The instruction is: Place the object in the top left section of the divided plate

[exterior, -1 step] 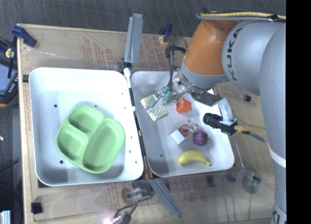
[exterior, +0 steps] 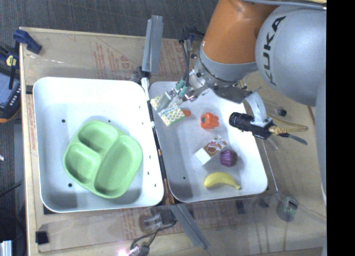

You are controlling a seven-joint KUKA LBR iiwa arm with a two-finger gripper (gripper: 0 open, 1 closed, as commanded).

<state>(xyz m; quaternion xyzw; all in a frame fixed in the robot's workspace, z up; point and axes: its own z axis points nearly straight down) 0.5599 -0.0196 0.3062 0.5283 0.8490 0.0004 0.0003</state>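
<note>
A green divided plate [exterior: 103, 159] lies in the left bin [exterior: 50, 96]; nothing sits in any of its sections. My gripper [exterior: 181, 90] hangs over the far left corner of the right bin [exterior: 183, 182]. Just below it lie a patterned yellow-green packet [exterior: 171, 115] and a smaller patterned piece [exterior: 158, 102] against the bin's left wall. Whether the gripper touches either one is unclear. The arm's orange band and grey body cover the bin's far right part.
Further objects lie in the right bin: a red-orange pepper [exterior: 209, 120], a small white and brown box [exterior: 211, 149], a purple item [exterior: 228, 157] and a yellow banana [exterior: 221, 181]. A raised rim divides the two bins.
</note>
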